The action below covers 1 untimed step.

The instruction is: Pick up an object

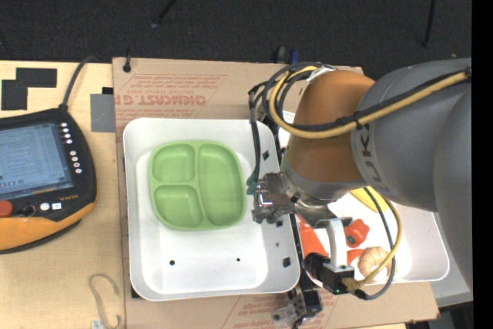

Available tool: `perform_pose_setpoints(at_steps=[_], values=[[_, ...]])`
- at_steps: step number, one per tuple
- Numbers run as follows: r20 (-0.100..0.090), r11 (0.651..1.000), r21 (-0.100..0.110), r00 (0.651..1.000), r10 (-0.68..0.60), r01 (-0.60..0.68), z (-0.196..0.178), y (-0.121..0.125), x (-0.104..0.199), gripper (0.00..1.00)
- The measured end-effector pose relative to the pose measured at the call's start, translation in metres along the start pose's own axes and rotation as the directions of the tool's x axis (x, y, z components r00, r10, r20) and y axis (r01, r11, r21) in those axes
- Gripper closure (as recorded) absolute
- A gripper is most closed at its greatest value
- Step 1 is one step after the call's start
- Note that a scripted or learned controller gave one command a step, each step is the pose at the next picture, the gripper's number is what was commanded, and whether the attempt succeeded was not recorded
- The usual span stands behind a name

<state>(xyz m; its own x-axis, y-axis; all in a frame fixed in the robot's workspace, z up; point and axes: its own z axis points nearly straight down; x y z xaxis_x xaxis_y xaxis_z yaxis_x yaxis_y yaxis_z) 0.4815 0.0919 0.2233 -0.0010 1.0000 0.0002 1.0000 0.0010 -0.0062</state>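
Arm [339,142] bends low over right bin [433,262], apparently so gripper [268,204] reaches orange objects [312,239]; whether clenched or released, cannot tell.

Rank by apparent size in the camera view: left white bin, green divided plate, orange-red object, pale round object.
1. Shallow white plastic left bin.
2. Green three-compartment plastic plate inside it.
3. Unsure: orange-red object, partly covered by the arm, versus pale tan round object.
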Motion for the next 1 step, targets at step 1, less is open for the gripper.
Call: perform_pose_setpoints(at_steps=[1], values=[[0.001,1.0,-0.001,1.0,0.001,-0.001,0.0065,0.0075,0.0075,1.0]])
